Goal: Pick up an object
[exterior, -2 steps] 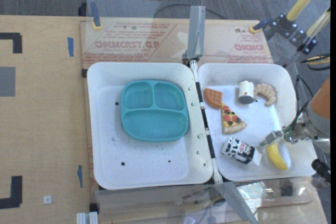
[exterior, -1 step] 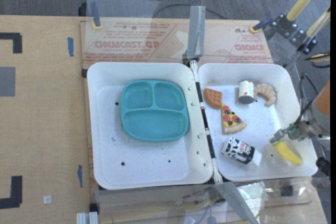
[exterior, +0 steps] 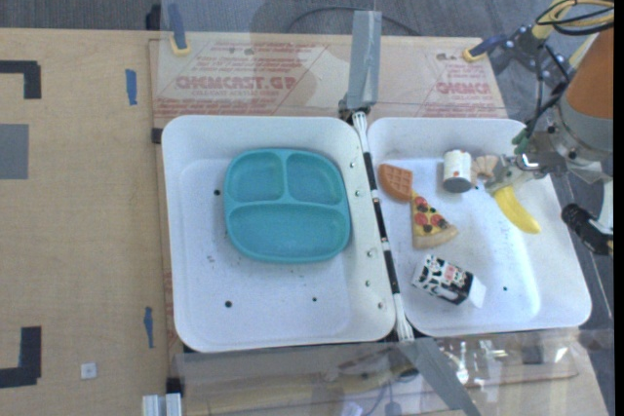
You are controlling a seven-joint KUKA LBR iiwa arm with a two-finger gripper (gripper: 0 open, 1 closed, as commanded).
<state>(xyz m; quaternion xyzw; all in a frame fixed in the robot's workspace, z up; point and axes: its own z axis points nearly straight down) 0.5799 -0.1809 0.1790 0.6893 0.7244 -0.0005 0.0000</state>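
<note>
- My arm (exterior: 585, 102) reaches in from the right, over the right bin (exterior: 546, 307), wrist low near the far right corner.
- My pincer (exterior: 507, 169) sits just above the upper end of the banana (exterior: 516, 209) — touching it or only close, I cannot tell from this slant.
- Whether the pincer is wide, narrow or holding anything, I cannot tell; the wrist hardware covers that spot.
- The banana lies flat on the bin floor, tilted down to the right. My judgement: it is the likeliest target, being the nearest thing to the pincer.
- Just left of the pincer, a small white cylinder (exterior: 456, 170) lies with its dark end showing — close enough that a sloppy descent could knock it.
- Further left, near the divider: a brown waffle-like piece (exterior: 396, 181), and below it a pizza slice (exterior: 430, 223). Both flat, hard to get under.
- Toward the near side, a black-and-white carton (exterior: 445, 280) lies tilted, well apart from the pincer.
- The left bin (exterior: 195, 307) carries a teal divided plate (exterior: 287, 206), which I judge no part of this try.
- Task stage, as I judge it: at approach or grasp; nothing visibly lifted yet.
- Risk: the banana's curve may let it roll out of a shallow pinch.
</note>
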